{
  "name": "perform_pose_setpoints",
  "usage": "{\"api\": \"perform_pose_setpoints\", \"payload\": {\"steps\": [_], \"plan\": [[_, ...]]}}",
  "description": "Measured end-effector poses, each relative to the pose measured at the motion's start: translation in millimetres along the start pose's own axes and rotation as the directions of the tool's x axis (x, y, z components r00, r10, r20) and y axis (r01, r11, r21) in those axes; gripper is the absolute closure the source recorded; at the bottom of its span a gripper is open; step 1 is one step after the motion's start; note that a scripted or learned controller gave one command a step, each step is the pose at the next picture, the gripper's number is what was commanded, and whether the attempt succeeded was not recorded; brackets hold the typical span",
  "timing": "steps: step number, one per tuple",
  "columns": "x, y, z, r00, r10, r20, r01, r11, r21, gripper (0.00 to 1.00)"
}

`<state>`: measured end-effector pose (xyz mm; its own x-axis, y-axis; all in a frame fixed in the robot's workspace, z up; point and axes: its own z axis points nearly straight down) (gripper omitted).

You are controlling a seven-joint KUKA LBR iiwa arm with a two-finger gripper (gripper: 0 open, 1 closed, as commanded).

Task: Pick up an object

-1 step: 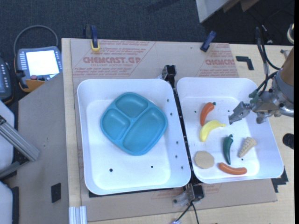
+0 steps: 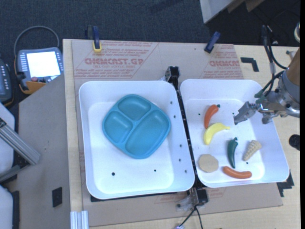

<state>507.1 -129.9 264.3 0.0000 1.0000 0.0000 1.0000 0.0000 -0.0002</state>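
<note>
Two white bins sit side by side on the table [image 2: 71,128]. The left bin [image 2: 90,171] holds a blue plate [image 2: 137,126] with three sections, lying flat near its middle with bare floor all around it, most of it toward the near edge. The right bin [image 2: 271,142] holds six small things: an orange pepper [image 2: 210,115] tilted at the top, a banana [image 2: 214,132] just below it and nearly touching, a green pepper [image 2: 231,151] upright in the middle, a corn cob [image 2: 251,150] just right of it, a round biscuit [image 2: 208,163] at the lower left, and a sausage [image 2: 237,173] lying along the near wall. The green pepper's tip comes close to the sausage; the cob stands apart from both. Open floor lies in the bin's upper middle and along its right wall. The arm [image 2: 293,87] comes in from the right over the far right corner of this bin. The hand [image 2: 243,113] hangs over bare floor in the upper part, its dark fingers [image 2: 240,116] pointing left, slightly spread, with nothing between them. The orange pepper and banana lie to its left, near; the green pepper and cob lie below it.
</note>
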Motion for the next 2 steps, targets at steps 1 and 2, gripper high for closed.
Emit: {"api": "perform_pose_setpoints", "payload": {"steps": [1,2], "plan": [[0,3,63,1.0,0.0,-0.002,0.0,1.0,0.008,0.0],[-7,4,123,1.0,0.001,-0.002,-0.001,1.0,0.008,0.0]]}}
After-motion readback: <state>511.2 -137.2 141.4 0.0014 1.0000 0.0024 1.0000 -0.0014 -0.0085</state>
